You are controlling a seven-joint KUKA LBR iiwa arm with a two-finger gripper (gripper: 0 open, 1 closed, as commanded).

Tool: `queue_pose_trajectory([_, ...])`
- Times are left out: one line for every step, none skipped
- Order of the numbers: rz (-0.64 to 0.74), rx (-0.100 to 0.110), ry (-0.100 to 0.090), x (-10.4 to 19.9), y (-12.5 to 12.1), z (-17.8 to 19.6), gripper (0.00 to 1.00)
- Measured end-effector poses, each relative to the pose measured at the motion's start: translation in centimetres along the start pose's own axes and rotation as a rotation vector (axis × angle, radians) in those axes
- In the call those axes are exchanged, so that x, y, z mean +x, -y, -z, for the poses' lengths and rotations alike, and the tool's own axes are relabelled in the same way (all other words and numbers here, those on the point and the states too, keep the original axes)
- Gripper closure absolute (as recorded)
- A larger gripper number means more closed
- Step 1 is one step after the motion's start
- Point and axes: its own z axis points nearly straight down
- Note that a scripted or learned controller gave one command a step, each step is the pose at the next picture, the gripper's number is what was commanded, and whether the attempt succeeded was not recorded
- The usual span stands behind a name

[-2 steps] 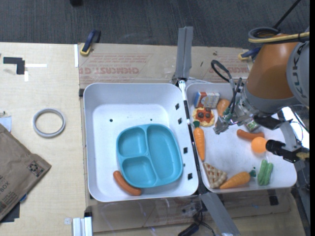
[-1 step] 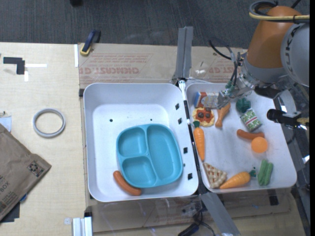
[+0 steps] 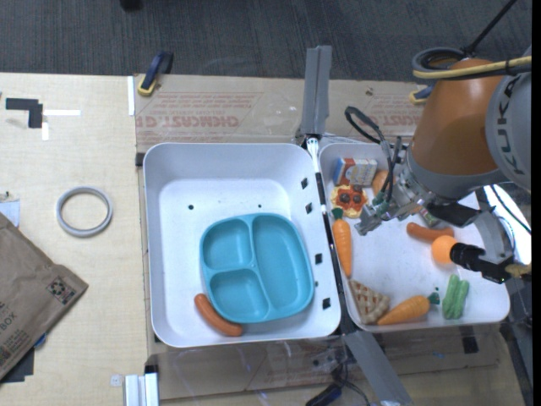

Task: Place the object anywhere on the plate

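The grey arm with the orange band (image 3: 461, 112) fills the upper right of the frame and reaches down over the right bin (image 3: 494, 311). The left bin (image 3: 169, 227) sits in the centre of the frame, and in its lower half lies the blue plate (image 3: 255, 266) with three compartments (nothing lies on it). Just beside the plate's lower left edge, on the bin floor, there is an orange sausage (image 3: 219, 315).

The gripper (image 3: 372, 218) hangs over the upper left part of the right bin, near the dividing wall; how wide the pincer stands I cannot tell, because the parts are dark and small, and no object is visible between them.

In the right bin, a long carrot (image 3: 341, 242) lies along the left wall. Lower in the frame are a waffle piece (image 3: 365, 299) and a second carrot (image 3: 404, 310), touching each other, and a green vegetable (image 3: 455, 297) near the right. An orange round fruit (image 3: 444, 249) lies just under the arm. A small pizza slice (image 3: 348, 197) and a small box (image 3: 361, 173) are in the upper left corner of this bin.

On the bench at the left of the frame lies a tape ring (image 3: 84, 211).
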Motion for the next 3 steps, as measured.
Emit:
queue_pose_trajectory([-0.305, 0.0, 0.002, -4.5, -9.4, -2.1, 1.0])
queue_pose_trajectory([-0.486, 0.003, 0.0, 1.6, -3.3, -2.2, 1.0])
queue_pose_trajectory([-0.337, 0.002, -0.001, 4.0, 3.0, -2.2, 1.0])
